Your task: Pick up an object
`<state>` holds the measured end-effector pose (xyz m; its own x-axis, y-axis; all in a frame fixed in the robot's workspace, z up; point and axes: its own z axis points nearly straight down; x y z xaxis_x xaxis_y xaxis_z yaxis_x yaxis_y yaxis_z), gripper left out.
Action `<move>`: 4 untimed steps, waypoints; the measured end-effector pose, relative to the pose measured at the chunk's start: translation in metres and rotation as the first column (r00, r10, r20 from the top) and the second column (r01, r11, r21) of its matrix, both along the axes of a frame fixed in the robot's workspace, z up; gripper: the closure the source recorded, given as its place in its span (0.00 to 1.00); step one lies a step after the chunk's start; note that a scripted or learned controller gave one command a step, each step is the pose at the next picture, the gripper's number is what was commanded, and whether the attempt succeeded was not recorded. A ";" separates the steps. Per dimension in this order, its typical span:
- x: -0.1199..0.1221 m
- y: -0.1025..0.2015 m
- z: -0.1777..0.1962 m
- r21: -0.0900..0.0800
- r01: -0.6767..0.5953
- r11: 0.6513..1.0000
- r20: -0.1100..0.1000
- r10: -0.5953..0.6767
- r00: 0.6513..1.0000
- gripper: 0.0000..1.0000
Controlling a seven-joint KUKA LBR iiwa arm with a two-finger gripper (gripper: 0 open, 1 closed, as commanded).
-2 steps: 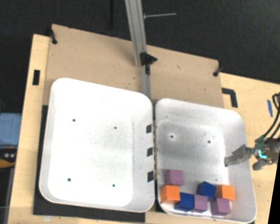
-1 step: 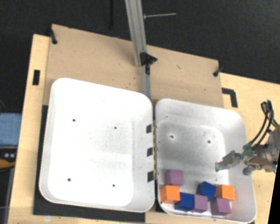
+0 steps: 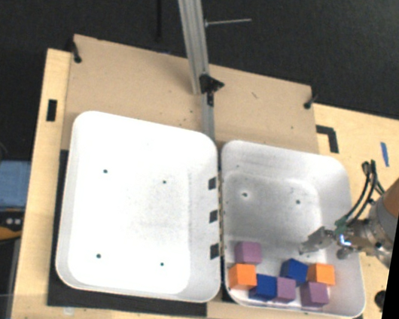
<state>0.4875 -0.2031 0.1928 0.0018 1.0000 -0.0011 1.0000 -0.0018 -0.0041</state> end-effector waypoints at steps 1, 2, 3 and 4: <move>0.007 -0.003 -0.046 0.000 0.001 1.000 0.000 -0.001 1.000 0.00; 0.009 -0.003 -0.032 0.000 0.006 1.000 0.011 -0.006 1.000 1.00; 0.003 -0.002 0.028 -0.002 -0.005 1.000 0.012 0.005 1.000 1.00; 0.009 0.006 0.077 -0.001 -0.006 1.000 0.012 0.006 1.000 1.00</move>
